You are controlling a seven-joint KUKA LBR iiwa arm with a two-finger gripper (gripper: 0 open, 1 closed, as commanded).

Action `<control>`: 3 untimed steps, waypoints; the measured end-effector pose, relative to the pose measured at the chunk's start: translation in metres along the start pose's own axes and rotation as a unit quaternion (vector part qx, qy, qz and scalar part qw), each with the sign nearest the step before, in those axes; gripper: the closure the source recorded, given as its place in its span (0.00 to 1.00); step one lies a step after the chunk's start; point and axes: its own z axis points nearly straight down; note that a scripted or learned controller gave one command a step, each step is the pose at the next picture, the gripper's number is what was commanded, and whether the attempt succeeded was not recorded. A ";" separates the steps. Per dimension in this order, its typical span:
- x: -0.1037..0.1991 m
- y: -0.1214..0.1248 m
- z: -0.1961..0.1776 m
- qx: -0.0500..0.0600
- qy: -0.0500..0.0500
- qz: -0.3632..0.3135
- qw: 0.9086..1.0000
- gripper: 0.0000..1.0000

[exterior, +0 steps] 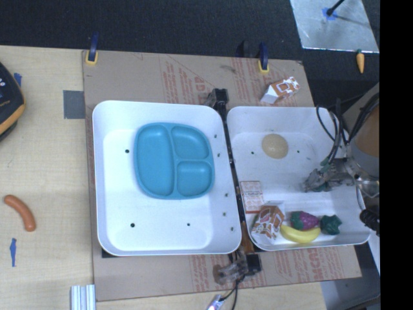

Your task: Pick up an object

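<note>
My gripper (pixel 317 181) hangs low over the right side of the right bin (pixel 293 116), coming in from the right edge with cables trailing above it. No object shows in its grasp. Along the bin's front wall lie a yellow banana (pixel 299 234), a purple fruit (pixel 304 220), a dark green piece (pixel 331 224) and a brown-and-white packet (pixel 267 222). A small pink-white carton (pixel 251 194) rests at the bin's left side. A round tan bun (pixel 275 145) lies toward the back, up and to the left of the gripper.
The left bin (pixel 113 173) holds a blue divided plate (pixel 173 160). A small carton (pixel 281 90) lies on the cardboard behind the right bin. A sausage (pixel 20 212) lies on the bench at far left, and a dark device (pixel 8 102) sits at the left edge.
</note>
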 end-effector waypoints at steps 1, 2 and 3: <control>0.037 0.093 -0.036 -0.002 0.001 0.003 1.000 1.00; 0.022 0.124 -0.010 -0.001 0.001 0.002 1.000 1.00; 0.044 0.038 0.010 0.000 0.001 0.002 1.000 1.00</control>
